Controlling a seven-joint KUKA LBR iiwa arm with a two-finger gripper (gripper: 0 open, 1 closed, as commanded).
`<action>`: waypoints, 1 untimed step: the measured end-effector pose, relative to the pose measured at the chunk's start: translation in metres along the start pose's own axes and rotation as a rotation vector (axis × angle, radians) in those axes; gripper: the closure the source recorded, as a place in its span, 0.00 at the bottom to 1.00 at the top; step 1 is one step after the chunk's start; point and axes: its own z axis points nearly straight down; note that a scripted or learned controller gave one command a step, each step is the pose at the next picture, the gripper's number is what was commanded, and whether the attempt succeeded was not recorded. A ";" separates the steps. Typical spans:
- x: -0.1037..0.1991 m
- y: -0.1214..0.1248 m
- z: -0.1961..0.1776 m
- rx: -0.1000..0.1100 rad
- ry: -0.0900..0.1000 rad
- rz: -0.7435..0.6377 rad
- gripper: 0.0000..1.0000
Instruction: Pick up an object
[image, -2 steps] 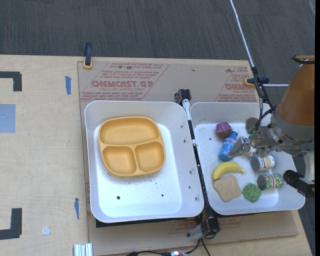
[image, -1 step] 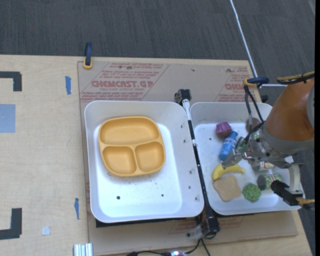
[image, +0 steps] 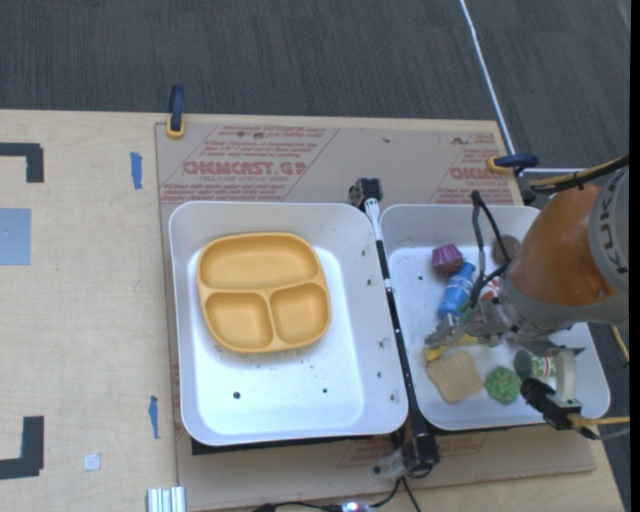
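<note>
My gripper (image: 462, 328) reaches into the right bin (image: 405, 300) from the right, hanging low over the objects in the bin's middle. A blue bottle (image: 457, 293) lies just above it, and a purple piece (image: 446, 258) sits farther back. A yellow item (image: 436, 351) pokes out just under the gripper. A tan bread slice (image: 455, 376) and a green broccoli-like piece (image: 502, 384) lie at the bin's front. The arm's orange band (image: 560, 250) covers the bin's right part.
The left bin (image: 190, 330) holds a yellow three-compartment plate (image: 264, 290). A black divider bar (image: 385, 290) runs between the bins. A white-and-green object (image: 550, 375) rests near the right bin's front right corner. Cables trail along the bench's right edge.
</note>
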 end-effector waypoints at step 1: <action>0.006 -0.021 0.013 0.005 0.001 -0.002 0.00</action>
